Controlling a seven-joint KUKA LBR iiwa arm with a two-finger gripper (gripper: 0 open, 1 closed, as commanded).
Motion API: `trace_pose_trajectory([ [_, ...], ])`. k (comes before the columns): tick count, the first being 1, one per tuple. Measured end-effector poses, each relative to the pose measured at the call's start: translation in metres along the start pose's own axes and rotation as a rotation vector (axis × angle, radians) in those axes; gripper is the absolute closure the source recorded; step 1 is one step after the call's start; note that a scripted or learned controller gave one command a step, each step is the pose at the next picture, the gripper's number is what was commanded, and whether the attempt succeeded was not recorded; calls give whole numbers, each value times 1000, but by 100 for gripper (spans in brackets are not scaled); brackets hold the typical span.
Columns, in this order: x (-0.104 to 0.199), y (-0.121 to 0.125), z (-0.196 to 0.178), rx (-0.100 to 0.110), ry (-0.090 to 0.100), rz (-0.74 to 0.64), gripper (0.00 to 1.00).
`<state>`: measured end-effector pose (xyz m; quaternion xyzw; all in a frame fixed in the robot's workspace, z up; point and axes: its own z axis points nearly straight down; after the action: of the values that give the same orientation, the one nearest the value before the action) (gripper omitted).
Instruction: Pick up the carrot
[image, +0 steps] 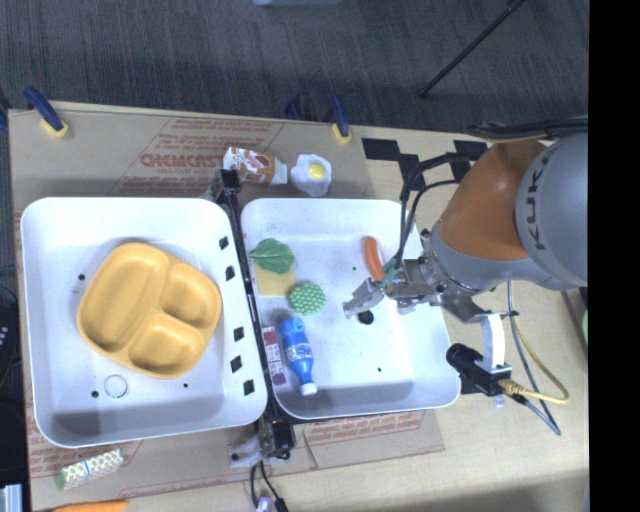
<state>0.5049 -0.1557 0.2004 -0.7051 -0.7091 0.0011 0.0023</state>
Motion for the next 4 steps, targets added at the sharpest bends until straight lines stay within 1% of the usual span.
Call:
trace_pose_trajectory([
  [1, 24, 51, 24, -2, -2, -188, 0],
  [2, 56, 80, 25, -3, -2, -262, 0],
  [3, 54, 103, 109, 0, -2, -578, 0],
  [4, 74, 153, 7, -5, -5, -731, 0],
])
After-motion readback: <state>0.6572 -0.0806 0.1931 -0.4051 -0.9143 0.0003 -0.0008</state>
